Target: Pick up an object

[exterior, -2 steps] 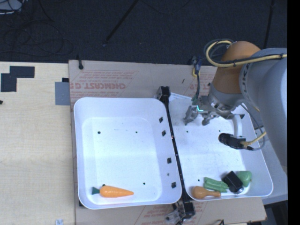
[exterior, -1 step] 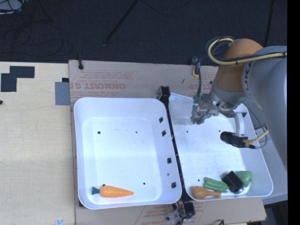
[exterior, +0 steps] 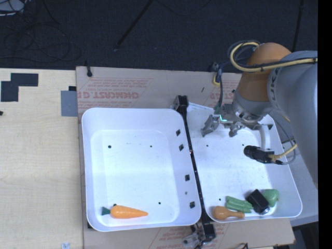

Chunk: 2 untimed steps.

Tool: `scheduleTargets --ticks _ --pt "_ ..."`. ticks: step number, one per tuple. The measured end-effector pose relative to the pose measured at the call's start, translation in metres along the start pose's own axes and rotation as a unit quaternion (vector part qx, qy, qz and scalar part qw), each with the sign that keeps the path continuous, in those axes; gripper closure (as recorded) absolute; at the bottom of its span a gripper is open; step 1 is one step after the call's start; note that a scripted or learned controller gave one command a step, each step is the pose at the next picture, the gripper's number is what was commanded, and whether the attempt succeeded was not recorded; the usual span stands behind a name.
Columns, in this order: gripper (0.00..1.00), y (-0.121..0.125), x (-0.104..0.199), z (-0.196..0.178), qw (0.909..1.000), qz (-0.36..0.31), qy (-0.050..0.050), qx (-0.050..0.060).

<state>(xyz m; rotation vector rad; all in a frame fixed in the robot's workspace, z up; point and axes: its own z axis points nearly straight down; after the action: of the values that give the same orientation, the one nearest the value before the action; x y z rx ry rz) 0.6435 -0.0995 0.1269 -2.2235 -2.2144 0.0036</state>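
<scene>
While jaws (exterior: 222, 126) hang spread, gripping nothing, orange carrot (exterior: 128, 212) with green stem lies in left bin (exterior: 93, 119).

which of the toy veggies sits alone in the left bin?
The orange carrot with the green top, at the left bin's near edge. The green vegetable and orange gourd-shaped toy lie together in the right bin.
</scene>
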Motion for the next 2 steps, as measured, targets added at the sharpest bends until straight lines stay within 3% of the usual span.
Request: scheduleTargets --ticks 1,2 --pt "1.0 0.0 -0.001 -0.01 1.0 0.001 0.0 0.0" --pt "1.0 0.0 0.11 -0.064 1.0 -0.007 0.001 -0.004"
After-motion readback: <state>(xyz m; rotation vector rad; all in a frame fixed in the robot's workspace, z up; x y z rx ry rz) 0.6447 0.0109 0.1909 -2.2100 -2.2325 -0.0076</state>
